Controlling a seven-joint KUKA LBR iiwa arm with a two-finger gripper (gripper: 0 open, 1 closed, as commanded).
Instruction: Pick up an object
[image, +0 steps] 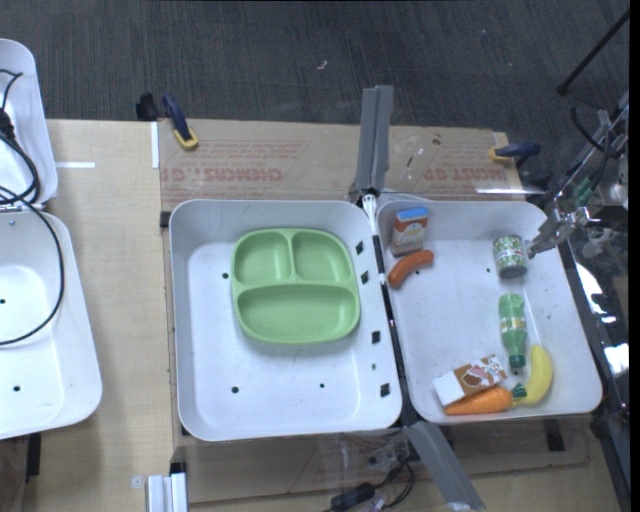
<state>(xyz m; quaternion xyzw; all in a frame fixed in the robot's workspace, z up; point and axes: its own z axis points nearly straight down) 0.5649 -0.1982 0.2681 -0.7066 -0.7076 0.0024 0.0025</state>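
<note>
thin metallic gripper (548, 232), silvery linkage, dark cables, blurred grey hardware behind

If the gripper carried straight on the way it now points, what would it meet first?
Probably the small silver-and-green can lying in the right white bin; the gripper points leftward just beside it, though its height above the can is unclear.

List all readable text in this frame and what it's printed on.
"CHEMCAST GP", red print seen upside down, repeated along the brown board behind the bins; this reading is uncertain, the letters are faint.
Small carton in the right bin: has a label, too blurred to read.
Can: label too small to read.
Green bottle: label unreadable.
Carton by the carrot: print too blurred to read.
</note>
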